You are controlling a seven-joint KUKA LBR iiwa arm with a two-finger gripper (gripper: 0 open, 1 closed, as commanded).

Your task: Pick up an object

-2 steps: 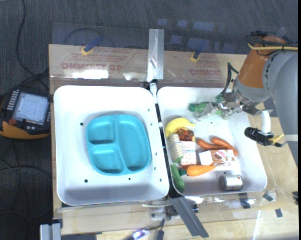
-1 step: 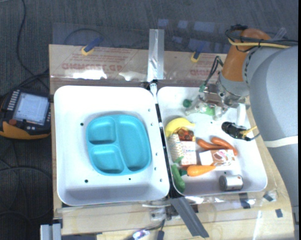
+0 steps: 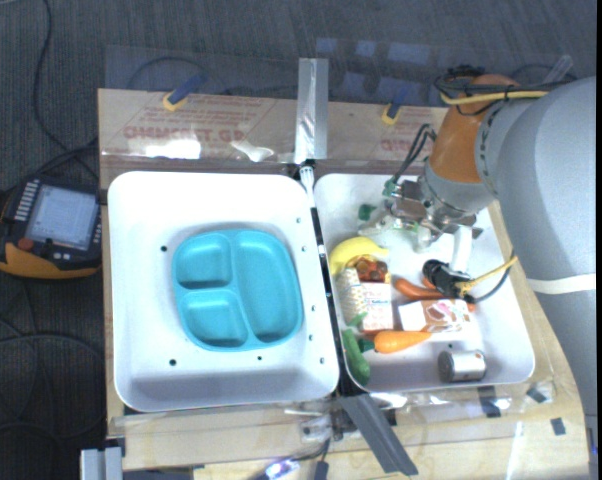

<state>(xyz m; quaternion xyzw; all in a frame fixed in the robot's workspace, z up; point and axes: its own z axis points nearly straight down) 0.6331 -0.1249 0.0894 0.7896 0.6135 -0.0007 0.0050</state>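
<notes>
Nearest us in the right bin (image 3: 503, 318) lie a grey can (image 3: 462, 365) and an orange carrot (image 3: 401, 341), with a yellow banana (image 3: 353, 253) further back. The left bin (image 3: 141, 318) holds a blue plate (image 3: 236, 286). Furthest back, we see the gripper (image 3: 421, 220) over the right bin's far end, apart from the banana, and we cannot tell if it is open or closed.

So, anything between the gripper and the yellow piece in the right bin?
Nothing visible: bare bin floor lies between the gripper and the yellow piece. A small green item sits just off that line.
</notes>
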